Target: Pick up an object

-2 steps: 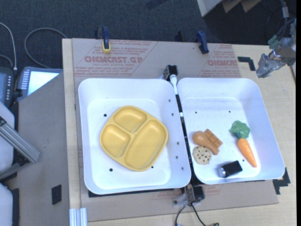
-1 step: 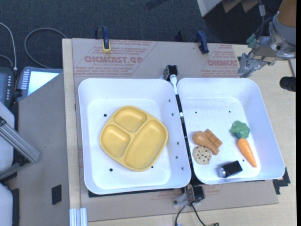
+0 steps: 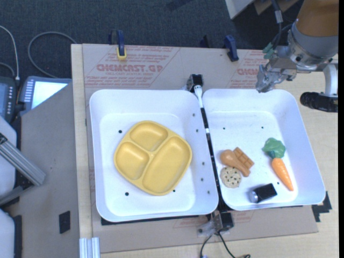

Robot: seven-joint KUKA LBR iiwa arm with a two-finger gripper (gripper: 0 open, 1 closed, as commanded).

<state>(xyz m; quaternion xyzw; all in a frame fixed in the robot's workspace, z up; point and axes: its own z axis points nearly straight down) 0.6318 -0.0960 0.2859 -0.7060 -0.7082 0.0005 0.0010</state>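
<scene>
While the gripper (image 3: 267, 83) hangs over the far rim of the right bin (image 3: 301, 122), at about one o'clock from that bin's middle, whether its jaws are apart or closed cannot be told; nothing shows between them. All the loose things lie well apart from it, toward the near side. A toy carrot (image 3: 279, 163) with a green top sits at about six o'clock from the gripper, tip pointing to five o'clock. An orange waffle-like piece (image 3: 237, 160) lies at seven o'clock, a chocolate-chip cookie (image 3: 231, 177) just beside it, and a small black block (image 3: 263, 193) near the front wall. A yellow divided plate (image 3: 153, 157) rests in the left bin (image 3: 102, 117).
</scene>
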